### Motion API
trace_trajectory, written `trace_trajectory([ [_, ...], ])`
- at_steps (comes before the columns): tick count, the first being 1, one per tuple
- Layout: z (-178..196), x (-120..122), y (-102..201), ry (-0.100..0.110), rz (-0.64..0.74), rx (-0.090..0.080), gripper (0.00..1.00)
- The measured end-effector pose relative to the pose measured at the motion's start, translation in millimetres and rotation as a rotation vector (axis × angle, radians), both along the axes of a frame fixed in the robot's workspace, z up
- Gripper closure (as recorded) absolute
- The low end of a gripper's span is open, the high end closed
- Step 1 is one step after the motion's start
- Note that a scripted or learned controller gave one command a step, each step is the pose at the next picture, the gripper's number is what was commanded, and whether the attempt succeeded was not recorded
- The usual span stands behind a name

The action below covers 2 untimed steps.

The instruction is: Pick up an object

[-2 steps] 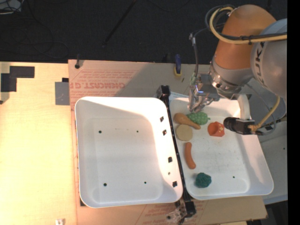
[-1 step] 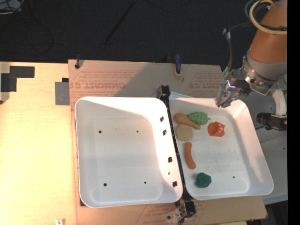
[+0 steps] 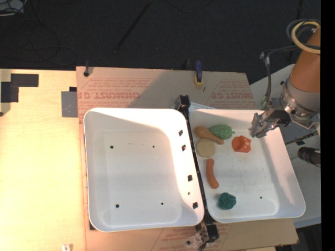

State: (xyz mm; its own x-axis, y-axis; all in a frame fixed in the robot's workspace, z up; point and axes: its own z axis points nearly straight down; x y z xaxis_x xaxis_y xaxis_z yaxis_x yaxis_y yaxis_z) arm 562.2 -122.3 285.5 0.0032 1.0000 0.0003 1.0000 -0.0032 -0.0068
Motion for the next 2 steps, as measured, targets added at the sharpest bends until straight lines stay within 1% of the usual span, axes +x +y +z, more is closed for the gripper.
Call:
trace_trajectory([
  [1,31.5,55.4,54.2,-0.01,0.009,0.0,1.0],
  [2,188.1,73.2,45.2,-0.023,0.005,-0.004,1.0],
])
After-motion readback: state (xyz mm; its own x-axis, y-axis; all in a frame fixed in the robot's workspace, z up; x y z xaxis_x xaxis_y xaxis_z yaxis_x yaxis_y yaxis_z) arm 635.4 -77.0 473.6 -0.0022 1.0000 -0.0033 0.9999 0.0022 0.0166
